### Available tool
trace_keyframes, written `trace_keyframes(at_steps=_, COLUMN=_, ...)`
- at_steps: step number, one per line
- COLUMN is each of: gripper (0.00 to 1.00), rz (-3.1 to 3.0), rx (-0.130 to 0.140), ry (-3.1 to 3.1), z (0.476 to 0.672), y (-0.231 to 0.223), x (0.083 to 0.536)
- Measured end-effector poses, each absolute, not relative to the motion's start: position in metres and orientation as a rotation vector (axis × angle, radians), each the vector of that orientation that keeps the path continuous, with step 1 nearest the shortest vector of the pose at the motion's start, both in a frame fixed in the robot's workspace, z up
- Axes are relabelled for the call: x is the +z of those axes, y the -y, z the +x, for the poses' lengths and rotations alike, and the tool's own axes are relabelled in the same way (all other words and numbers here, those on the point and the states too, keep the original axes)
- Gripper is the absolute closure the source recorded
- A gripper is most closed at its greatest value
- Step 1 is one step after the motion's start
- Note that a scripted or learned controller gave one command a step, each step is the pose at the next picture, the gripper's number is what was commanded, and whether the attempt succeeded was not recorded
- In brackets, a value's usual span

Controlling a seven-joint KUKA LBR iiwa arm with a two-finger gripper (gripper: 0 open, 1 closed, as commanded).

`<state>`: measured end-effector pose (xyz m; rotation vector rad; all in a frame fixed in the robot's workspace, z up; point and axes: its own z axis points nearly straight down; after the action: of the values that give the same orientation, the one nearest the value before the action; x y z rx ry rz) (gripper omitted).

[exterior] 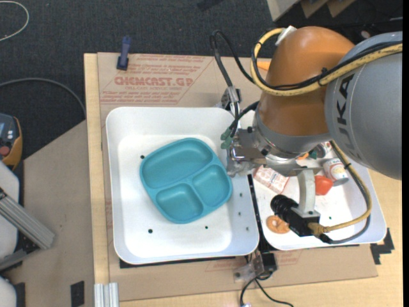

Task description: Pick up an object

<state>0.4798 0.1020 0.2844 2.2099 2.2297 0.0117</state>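
Teal plate [185, 179] in left white bin [119, 190]; cardboard bench [153, 82], dark carpet [64, 18]; end effector [235, 155] state hidden, cannot tell.

Right bin [350, 204] largely covered by arm [307, 75]; packet [271, 180], bottle [333, 169] partly hidden beneath it.

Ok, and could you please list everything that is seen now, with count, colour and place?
Board: one, brown cardboard with red print, under both bins.
Left bin: one, white, on the board.
Right bin: one, white, beside the left bin.
Divided plate: one, teal, in the left bin.
Packet: one, white and pink, in the right bin.
Ring: one, brown, small, in the right bin.
Orange-red thing: one, in the right bin, partly hidden.
Clip: one, blue, on the board's far edge.
Arm: one, grey and orange, over the right bin.
Gripper: one, metal, at the wall between the bins.
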Motion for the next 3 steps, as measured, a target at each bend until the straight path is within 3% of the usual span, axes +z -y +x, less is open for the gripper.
trace_keyframes(at_steps=1, gripper=1.00, rz=2.215, rx=0.016, ry=-2.218, z=0.480, y=-0.091, x=0.377)
trace_keyframes(at_steps=2, gripper=1.00, rz=2.213, rx=0.009, ry=-2.226, z=0.480, y=-0.146, x=0.400)
trace_keyframes(at_steps=3, gripper=1.00, rz=2.217, rx=-0.001, ry=-2.227, z=0.479, y=-0.180, x=0.392)
